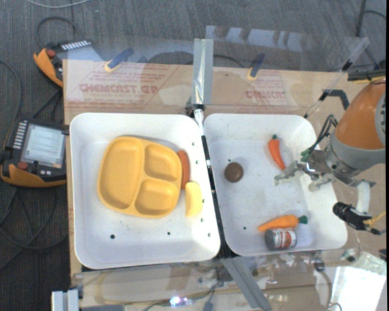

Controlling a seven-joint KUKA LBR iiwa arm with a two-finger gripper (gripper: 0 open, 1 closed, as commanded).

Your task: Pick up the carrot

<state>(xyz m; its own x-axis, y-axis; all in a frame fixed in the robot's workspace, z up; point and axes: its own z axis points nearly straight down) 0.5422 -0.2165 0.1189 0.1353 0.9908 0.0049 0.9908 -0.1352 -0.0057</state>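
While the carrot (279, 222) is lying near the right bin's (246, 125) front wall, just above a small can (281, 239) and nearly touching it, the risk is growing that a finger is going to strike the can and skid the carrot aside. A second orange piece (275, 152), farther back, could be drawing the program off target. The gripper (292, 173) is hovering between them, jaws seemingly spread and holding nothing.
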